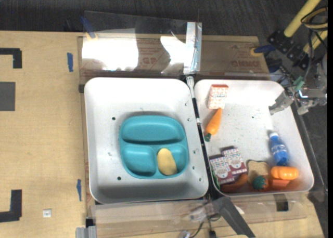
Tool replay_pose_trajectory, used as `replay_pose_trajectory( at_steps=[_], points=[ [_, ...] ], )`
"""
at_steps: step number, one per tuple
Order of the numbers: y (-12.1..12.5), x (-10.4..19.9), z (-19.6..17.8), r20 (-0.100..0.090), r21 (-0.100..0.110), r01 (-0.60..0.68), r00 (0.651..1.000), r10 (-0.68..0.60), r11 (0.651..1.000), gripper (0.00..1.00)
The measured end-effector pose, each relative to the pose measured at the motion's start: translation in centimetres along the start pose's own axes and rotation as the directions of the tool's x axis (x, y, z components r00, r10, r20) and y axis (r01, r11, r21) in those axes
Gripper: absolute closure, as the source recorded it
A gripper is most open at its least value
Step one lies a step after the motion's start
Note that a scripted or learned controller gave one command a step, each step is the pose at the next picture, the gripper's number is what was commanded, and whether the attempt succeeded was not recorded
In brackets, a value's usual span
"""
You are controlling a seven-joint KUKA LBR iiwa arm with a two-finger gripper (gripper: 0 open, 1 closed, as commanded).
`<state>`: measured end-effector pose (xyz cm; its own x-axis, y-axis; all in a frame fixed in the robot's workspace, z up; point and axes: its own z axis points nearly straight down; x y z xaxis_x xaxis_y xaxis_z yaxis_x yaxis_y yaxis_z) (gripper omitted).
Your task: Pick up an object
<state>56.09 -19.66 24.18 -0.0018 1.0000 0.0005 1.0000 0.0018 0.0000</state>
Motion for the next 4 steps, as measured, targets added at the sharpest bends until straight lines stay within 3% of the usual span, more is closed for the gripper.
replay_pose_trajectory(
  at_steps=[1, 2, 3, 4],
  points=[
    [0.8, 0.9, -13.5, 0.006, -0.011, 0.154, 0.988, -0.154, 0.988, 0.0],
    [8.7, 4.9, 5.2, -0.004, 0.009, 0.173, 0.985, -0.173, 0.985, 0.0],
    [10.7, 13.3, 5.7, -0.002, -0.001, 0.213, 0.977, -0.213, 0.977, 0.0],
    [10.2, 9.2, 15.3, 0.003, -0.007, 0.252, 0.968, -0.252, 0.968, 0.0]
  ],
)
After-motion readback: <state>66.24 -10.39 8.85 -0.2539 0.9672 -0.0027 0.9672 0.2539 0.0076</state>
